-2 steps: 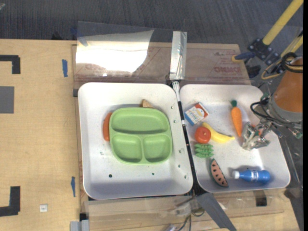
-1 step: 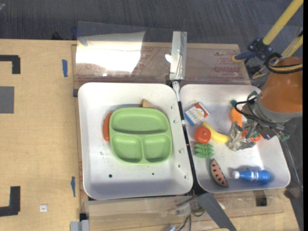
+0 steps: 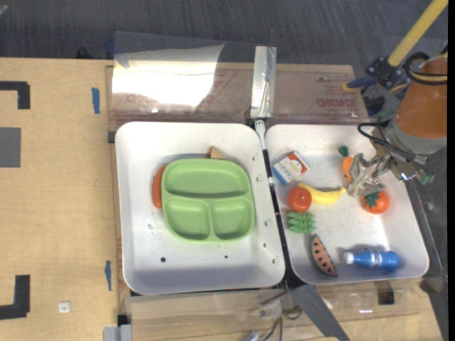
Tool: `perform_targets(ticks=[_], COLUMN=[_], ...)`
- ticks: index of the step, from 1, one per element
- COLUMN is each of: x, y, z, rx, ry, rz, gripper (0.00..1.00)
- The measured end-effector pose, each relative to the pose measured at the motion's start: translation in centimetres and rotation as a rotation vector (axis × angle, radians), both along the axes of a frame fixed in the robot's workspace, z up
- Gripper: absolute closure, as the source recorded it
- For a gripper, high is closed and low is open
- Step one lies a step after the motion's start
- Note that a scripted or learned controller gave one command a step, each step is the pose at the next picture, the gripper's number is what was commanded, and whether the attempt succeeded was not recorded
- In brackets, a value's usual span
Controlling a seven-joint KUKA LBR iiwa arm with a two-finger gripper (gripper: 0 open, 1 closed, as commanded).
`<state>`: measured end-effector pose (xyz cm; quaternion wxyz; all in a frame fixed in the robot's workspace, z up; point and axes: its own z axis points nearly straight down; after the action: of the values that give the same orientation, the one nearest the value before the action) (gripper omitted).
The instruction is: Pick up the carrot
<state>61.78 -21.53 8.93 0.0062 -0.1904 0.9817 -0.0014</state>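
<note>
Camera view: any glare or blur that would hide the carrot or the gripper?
Camera view: strong glare on the clear plastic sheet behind the left white bin; the small orange carrot is evenly lit but partly overlapped by the metal gripper, which looks soft and cluttered.

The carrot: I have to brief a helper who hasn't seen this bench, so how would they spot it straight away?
Go to the right bin. Near its far right corner, beside the gripper, lies the carrot, a small orange piece with a green top. The tomato and the other round orange-red fruit are ball-shaped; the carrot is slim.
</note>
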Motion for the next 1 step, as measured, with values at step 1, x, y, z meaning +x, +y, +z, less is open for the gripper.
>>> perform_targets(ticks=[1], x=[-0.08], y=[0.01], z=[-0.11], rx=[0.001], ry=[0.003], rz=[0.0], gripper=[0.0])
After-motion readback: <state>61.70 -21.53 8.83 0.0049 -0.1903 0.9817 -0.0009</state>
